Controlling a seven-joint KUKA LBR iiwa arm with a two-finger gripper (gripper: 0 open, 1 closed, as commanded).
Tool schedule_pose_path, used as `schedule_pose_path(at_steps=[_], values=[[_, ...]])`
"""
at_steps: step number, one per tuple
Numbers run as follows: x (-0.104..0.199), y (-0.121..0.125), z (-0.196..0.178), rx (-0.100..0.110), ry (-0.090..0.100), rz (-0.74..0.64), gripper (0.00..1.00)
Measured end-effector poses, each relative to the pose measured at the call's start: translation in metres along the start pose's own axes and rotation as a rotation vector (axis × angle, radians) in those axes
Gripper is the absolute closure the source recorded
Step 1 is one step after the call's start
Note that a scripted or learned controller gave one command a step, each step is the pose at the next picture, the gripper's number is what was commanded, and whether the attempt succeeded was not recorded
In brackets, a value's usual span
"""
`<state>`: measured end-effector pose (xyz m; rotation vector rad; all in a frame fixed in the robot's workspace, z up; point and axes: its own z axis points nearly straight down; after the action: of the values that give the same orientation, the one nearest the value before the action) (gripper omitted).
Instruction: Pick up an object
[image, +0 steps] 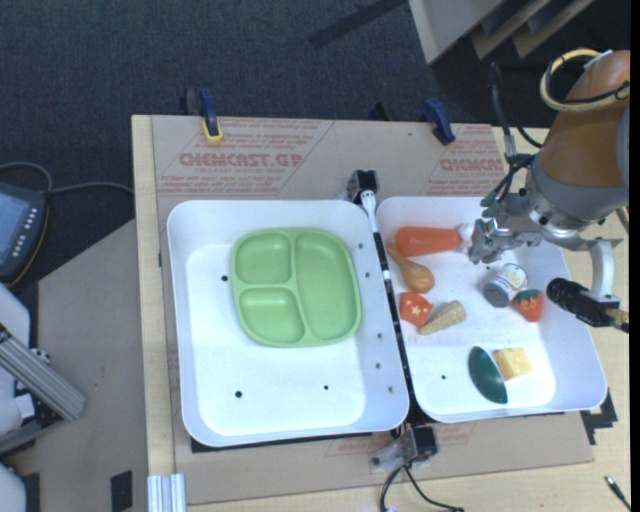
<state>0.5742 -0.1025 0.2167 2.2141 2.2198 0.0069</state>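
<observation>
The right bin (566, 398) holds several small toy foods. An orange carrot (425, 240) lies at its back left, with a tan pear-shaped piece (417, 274) just in front of it. A red piece (413, 308) and a beige cone (443, 317) lie beside the bin's left wall. A grey can (501, 286) and a red fruit (529, 305) rest mid-right. A dark green piece (487, 374) touches a yellow block (514, 363) near the front. My gripper (484, 248) hangs low over the bin, just right of the carrot's tip and behind the can.
The left bin (260, 395) carries a green divided plate (297, 286). A black cylindrical part (578, 299) sticks in over the right bin's right side. The arm's orange band (590, 120) looms above the bin's back right corner. Blue clamps (436, 118) hold the board's far edge.
</observation>
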Motion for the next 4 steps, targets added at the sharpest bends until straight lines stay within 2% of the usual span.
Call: schedule_pose_path(at_steps=[1,2,3,4], values=[[0.0,0.001,-0.009,0.004,0.001,0.001,1.0],[0.06,-0.013,-0.001,0.011,0.004,-0.003,1.0],[0.079,-0.024,-0.005,0.01,0.003,0.0,1.0],[0.076,-0.015,-0.019,0.004,0.001,0.002,1.0]])
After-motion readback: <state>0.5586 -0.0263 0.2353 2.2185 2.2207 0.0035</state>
